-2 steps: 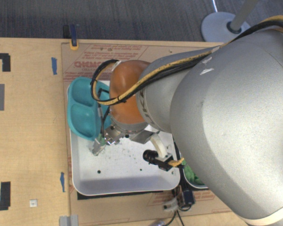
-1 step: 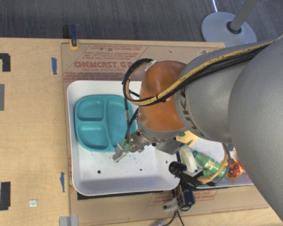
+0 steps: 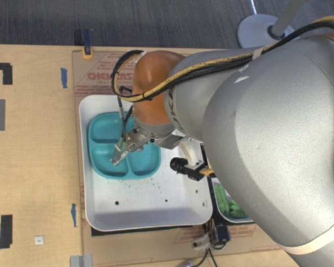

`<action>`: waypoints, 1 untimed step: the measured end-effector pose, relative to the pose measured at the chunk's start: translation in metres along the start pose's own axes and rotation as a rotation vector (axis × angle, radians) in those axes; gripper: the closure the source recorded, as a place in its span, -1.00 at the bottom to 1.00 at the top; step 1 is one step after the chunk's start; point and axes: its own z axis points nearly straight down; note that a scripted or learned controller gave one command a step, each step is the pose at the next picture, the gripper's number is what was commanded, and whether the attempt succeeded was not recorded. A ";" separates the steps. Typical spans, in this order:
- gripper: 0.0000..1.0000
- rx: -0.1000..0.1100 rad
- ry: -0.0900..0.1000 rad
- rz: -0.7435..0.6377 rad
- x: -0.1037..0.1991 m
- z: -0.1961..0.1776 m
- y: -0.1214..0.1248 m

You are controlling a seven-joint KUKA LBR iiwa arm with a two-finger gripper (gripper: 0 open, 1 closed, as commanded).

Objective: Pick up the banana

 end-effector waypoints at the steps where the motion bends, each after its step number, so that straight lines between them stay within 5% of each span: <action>1: -1.00 -0.001 0.000 -0.020 0.041 -0.136 -0.057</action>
